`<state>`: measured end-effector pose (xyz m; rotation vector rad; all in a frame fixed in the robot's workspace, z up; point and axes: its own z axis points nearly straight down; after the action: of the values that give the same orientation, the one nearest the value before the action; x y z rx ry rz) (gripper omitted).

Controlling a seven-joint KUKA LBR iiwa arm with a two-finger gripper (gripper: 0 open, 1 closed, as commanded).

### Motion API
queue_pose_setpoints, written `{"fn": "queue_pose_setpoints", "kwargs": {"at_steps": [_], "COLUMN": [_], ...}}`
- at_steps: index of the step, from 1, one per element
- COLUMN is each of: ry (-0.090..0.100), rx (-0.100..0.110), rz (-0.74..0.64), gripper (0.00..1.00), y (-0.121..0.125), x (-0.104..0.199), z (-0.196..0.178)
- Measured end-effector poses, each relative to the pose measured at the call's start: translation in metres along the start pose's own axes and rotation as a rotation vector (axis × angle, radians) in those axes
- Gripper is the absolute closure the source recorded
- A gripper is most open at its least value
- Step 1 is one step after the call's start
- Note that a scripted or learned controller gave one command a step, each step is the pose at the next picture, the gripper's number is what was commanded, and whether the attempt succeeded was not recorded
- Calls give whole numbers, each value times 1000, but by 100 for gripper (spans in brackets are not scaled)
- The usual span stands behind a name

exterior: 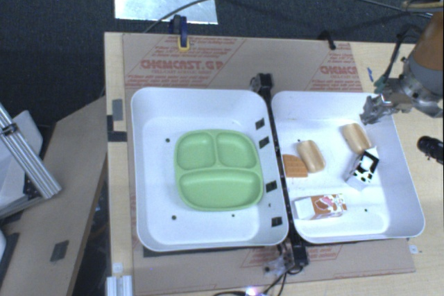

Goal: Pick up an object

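Camera view shows the pincer [374, 109] poised over the far right corner of the right bin [406, 180], above the floor and gripping nothing; whether it is spread or clenched I cannot tell. The step in hand looks like the approach, with no object yet taken. The nearest candidate is the bun [356, 137], lying just near and left of the pincer, its long axis running from far left to near right. Taking it would call for a short move nearer and a descent, with the grip set across that axis. Further left lie a second bun [311, 155] and a cracker [295, 166]; a box [363, 170] and packet [320, 206] sit nearer. The left bin [149, 149] holds a green tray [218, 170].
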<state>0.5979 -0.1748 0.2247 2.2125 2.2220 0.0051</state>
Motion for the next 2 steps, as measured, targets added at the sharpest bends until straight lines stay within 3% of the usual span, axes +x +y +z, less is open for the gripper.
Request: {"fn": "queue_pose_setpoints", "kwargs": {"at_steps": [2], "ry": [4], "rx": [4], "rz": [-5], "gripper": [100], "y": [17], "x": [107], "z": [18]}}
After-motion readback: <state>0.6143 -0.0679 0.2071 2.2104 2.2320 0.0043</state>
